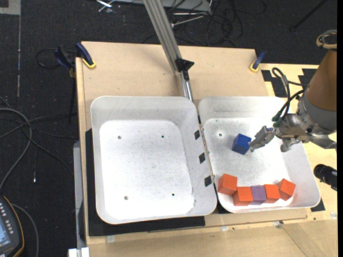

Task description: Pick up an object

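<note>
Pincer first: my two-finger gripper (261,138) hangs low in the right-hand bin, its fingertips just beside the blue cube, and whether the fingers stand apart or together I cannot tell from this slanted view. No object sits visibly between them, so I would not call anything held.

Going from the left: the shallow white plastic bin on the left (140,107) has nothing lying in it that I can make out beyond a few dark specks on its floor. Next to it, touching along the middle seam, is the shallow white plastic bin on the right (257,105). On its floor, roughly central, rests the small blue cube (241,143), tilted a little, with my fingertips at its right side. Along the near wall of that bin lies a row of small blocks: an orange-red cube (228,183), another orange-red block (243,195), a purple block (258,193), an orange-red block (271,192) and one more orange-red cube (287,189) at the right end, packed closely together.

As I judge it, the task is at the approach stage. The blue cube looks to be my target. Closing on it and lifting it clear are not yet done.
</note>
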